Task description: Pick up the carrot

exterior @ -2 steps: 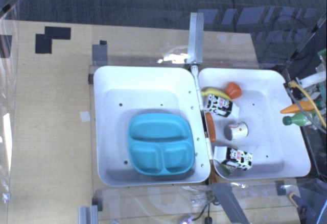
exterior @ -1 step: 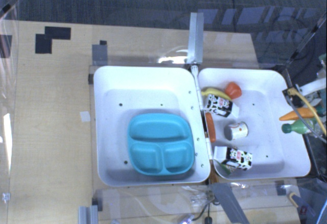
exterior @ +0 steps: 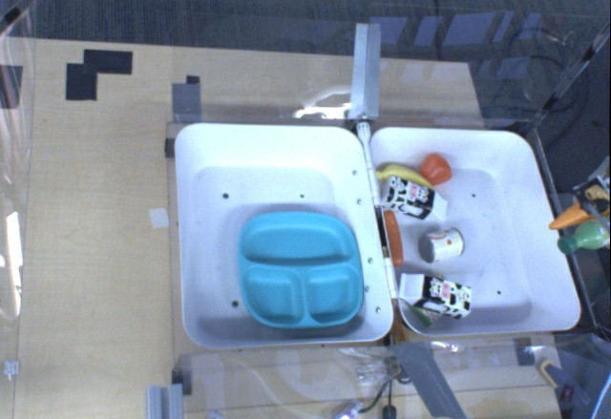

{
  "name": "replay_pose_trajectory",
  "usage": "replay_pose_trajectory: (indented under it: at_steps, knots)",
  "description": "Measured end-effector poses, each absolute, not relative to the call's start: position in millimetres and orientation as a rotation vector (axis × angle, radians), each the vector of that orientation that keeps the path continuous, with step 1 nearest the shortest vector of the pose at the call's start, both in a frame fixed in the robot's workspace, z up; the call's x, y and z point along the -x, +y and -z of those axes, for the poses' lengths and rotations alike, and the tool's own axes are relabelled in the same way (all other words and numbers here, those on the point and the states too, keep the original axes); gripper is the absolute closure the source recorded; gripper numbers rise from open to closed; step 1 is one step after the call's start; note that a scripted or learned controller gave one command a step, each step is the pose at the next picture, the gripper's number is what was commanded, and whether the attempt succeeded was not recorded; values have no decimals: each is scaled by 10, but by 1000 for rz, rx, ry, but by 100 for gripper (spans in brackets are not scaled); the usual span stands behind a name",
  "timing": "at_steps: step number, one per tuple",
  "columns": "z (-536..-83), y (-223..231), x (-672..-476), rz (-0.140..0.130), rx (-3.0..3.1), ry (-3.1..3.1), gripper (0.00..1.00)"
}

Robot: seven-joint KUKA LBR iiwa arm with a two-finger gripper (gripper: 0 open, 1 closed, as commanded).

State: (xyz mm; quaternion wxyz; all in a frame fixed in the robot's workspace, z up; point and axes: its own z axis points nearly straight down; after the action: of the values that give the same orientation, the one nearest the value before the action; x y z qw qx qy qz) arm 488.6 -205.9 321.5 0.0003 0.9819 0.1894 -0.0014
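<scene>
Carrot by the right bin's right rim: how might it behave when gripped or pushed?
The carrot tapers to a point, so it would probably roll in an arc if pushed. It looks like a rigid toy, possibly slippery at the narrow tip.

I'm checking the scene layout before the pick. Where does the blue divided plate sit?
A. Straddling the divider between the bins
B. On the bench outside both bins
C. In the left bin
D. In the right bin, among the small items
C. The blue divided plate lies flat on the floor of the left bin, fully left of the divider, while the small items, the slim orange carrot among them, lie in the right bin.
</scene>
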Motion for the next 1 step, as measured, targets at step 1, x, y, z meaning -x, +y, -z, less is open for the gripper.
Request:
replay_pose_trajectory:
  at_steps: [1]
  knots:
    - [-3290, -2048, -4914, 9, -3083, 606, 100]
